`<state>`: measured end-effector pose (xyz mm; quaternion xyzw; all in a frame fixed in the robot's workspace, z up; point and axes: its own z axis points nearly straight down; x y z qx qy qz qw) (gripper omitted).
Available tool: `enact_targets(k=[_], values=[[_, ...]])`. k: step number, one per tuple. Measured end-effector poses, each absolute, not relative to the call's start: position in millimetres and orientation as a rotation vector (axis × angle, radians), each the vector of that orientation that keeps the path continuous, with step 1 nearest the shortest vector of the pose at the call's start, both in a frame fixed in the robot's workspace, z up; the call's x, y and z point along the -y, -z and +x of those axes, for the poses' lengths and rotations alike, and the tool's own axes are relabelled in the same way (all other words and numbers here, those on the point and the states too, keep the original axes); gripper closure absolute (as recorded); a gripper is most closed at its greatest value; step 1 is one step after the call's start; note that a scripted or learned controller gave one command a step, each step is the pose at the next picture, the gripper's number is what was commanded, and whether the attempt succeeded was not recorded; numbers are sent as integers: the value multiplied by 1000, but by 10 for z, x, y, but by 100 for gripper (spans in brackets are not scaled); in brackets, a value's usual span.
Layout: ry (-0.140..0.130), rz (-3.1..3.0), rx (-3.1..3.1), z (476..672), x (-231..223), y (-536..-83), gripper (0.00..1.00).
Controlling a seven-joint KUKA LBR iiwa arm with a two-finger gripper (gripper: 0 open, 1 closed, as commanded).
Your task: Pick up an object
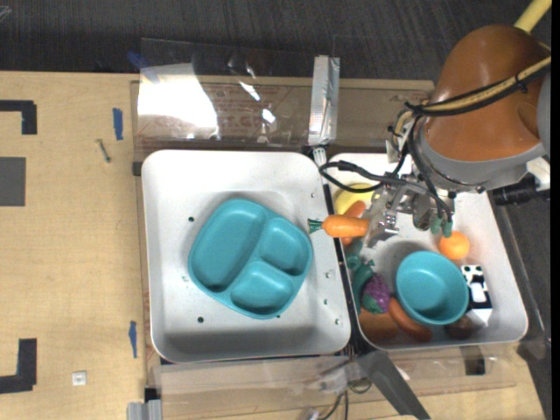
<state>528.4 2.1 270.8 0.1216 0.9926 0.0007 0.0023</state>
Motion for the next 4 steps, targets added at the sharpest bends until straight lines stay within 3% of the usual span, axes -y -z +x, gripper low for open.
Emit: enact_targets(k=[1,2,3,4], values=[[-2,547,-3085,6196,123,-2994,100],[-1,343,-3122,6394,160,-2534,100],[-1,295,-3122,6497,206,-2433,100],[-2,69,-3135,5880,160,-2671,100]])
